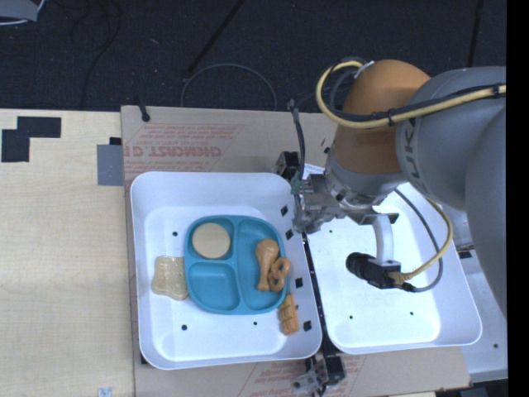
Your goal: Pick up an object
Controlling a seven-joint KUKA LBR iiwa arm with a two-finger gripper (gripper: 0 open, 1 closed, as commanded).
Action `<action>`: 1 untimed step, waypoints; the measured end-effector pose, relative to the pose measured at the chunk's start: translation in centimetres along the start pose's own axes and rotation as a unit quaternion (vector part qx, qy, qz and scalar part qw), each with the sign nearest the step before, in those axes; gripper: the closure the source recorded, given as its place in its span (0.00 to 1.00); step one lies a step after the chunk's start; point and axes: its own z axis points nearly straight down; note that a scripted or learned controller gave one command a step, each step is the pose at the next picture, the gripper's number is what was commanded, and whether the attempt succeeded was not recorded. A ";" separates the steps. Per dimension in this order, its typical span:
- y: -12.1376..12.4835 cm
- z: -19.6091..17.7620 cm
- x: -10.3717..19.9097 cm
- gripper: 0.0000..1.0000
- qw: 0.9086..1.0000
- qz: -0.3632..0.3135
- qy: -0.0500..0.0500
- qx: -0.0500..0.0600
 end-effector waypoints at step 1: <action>0.0 1.1 5.0 1.00 1.000 0.001 -0.001 0.001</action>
